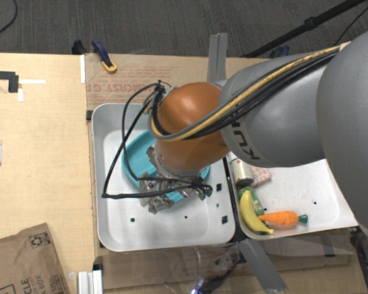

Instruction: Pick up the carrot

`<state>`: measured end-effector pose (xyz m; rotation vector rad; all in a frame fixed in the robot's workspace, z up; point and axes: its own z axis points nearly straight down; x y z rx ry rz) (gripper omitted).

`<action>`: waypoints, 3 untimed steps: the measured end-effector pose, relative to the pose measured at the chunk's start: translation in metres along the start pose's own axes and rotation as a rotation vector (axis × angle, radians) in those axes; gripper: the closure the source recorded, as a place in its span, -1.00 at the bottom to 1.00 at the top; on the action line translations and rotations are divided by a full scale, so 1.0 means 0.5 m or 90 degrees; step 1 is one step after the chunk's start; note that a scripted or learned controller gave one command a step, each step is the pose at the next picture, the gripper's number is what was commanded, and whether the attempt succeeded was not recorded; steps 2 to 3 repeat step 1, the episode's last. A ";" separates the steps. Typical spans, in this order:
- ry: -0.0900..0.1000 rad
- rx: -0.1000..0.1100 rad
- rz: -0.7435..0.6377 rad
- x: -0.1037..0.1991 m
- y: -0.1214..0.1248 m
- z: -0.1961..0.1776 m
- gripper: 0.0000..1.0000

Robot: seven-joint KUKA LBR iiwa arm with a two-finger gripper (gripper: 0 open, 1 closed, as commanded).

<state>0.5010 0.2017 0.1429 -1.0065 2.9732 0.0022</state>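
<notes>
The carrot [281, 218], orange with a green stub at its right end, lies near the front edge of the right bin [313, 188]. The gripper [161, 198] hangs low over the left bin [172, 225], well to the left of the carrot, beneath the arm's orange band [187, 124]. It sits over the front edge of a teal bowl [135, 155]. The arm's bulk and its black cables hide the fingers.
A yellow banana [251, 212] lies just left of the carrot, touching it. Behind the banana are a small jar-like item [240, 171] and a reddish patterned packet [260, 176]. The big grey arm covers the right bin's back part. Cardboard lies at front left.
</notes>
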 end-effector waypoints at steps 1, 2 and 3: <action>0.002 0.001 0.284 -0.052 0.023 0.104 1.00; 0.002 0.001 0.284 -0.052 0.023 0.104 1.00; 0.002 0.001 0.284 -0.052 0.023 0.104 1.00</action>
